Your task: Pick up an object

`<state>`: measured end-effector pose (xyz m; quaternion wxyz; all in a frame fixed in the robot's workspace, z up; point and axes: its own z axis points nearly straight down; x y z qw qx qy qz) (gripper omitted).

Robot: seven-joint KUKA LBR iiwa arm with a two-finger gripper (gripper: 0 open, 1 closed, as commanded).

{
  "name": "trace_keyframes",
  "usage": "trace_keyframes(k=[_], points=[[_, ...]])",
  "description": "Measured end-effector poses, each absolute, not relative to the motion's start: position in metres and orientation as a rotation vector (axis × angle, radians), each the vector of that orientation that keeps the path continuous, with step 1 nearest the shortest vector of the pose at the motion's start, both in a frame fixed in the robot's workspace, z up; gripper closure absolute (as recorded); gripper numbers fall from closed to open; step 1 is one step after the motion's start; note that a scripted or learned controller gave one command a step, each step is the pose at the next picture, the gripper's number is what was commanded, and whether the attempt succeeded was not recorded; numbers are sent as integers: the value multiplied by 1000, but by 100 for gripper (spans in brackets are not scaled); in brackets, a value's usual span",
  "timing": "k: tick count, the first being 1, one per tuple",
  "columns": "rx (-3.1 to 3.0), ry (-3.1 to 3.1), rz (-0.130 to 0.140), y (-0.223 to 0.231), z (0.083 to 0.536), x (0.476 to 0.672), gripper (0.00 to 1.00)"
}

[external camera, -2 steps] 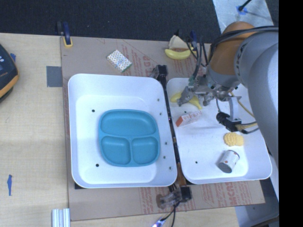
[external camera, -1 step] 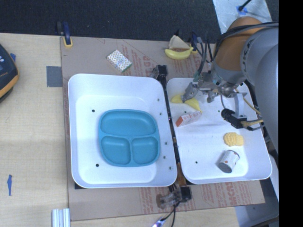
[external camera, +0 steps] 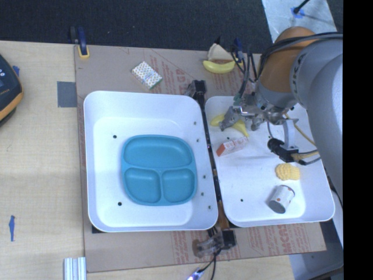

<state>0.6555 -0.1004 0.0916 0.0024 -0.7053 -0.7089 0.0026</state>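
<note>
My gripper (external camera: 235,120) is low over the far left corner of the right bin (external camera: 256,214). A yellow object (external camera: 217,121) lies right beneath and beside it, partly hidden by the gripper. Just in front lies a small red and white packet (external camera: 231,147). A round yellow piece (external camera: 287,171) sits toward the right side of the same bin, and a grey can (external camera: 280,199) lies on its side near the front right corner. I cannot see anything held in the gripper.
The left bin (external camera: 99,156) holds a blue divided plate (external camera: 158,169). On the bench behind the bins lie a banana (external camera: 219,66) and a small patterned square (external camera: 146,74). The grey arm (external camera: 315,74) covers the right bin's far right part.
</note>
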Motion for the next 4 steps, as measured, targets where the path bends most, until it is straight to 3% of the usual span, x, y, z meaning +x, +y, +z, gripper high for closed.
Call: trace_keyframes(k=[2, 3, 4], points=[[-2215, -2223, 4, -115, 92, 656, 0], [-2207, -2222, 14, -116, 101, 654, 100], [-2216, -2225, 1, -80, 193, 592, 100]])
